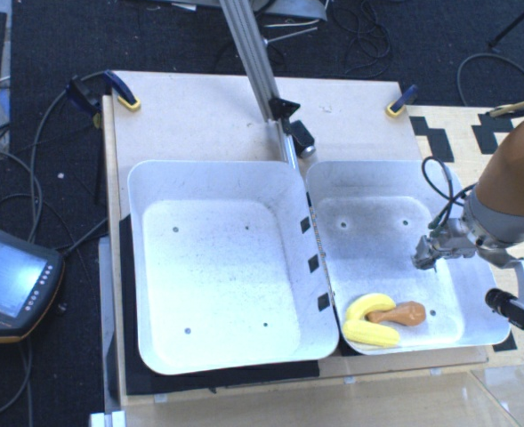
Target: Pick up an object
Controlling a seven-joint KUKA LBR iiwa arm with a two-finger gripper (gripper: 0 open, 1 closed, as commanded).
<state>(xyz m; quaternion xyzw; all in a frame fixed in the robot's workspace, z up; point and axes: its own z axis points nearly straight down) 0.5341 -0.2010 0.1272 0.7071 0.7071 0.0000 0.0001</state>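
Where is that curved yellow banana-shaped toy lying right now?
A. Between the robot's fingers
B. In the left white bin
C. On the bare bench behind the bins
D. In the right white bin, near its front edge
D: the curved yellow banana-shaped toy lies on the floor of the right white bin near its front edge, beside a brown drumstick-shaped toy, with the gripper apart from it, farther back.

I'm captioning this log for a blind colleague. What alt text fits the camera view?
A grey robot arm reaches in from the right, its gripper over the right bin, above and right of a banana and a brown piece touching each other at the bin's near edge. The left bin sits beside it on a bench.
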